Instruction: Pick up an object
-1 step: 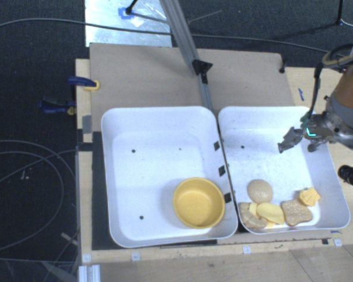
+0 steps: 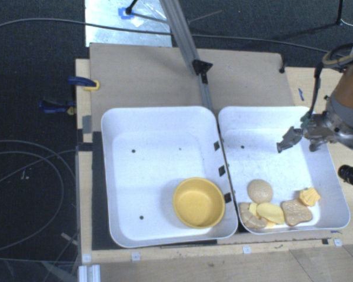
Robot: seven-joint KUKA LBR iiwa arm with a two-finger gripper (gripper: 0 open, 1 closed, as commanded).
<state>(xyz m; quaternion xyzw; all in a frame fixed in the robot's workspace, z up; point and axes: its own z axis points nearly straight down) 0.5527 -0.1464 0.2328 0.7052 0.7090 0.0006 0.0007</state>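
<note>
1. The arm (image 2: 348,93) comes in from the right edge, its orange band above the grey wrist, and hangs over the right bin (image 2: 326,175).
2. The gripper (image 2: 299,138) sits above the far-right part of that bin, over bare white floor. One dark finger (image 2: 288,140) juts left; a second part points down beside it. Nothing shows between them. Whether they stand apart or together I cannot tell — the view is too small and slanted there.
3. The objects to pick lie well apart from the gripper, bunched in the near part of the right bin:
   - a round beige ball-like piece (image 2: 260,190), farthest from the near wall;
   - a pale yellow oblong piece (image 2: 269,212) just nearer than it, touching or nearly so;
   - a tan flat piece (image 2: 252,218) at the near-left corner, partly under the yellow one;
   - a brown slice, perhaps toy bread (image 2: 296,212), to the right;
   - a small orange-yellow ridged piece (image 2: 309,197) just beside the slice, toward the right wall.
4. The left bin (image 2: 135,128) holds a yellow bowl (image 2: 199,201) — upright, in its near-right corner, close to the wall shared with the right bin.
5. A slanted metal pole (image 2: 185,34) runs from the far edge down to the seam between the bins.
</note>
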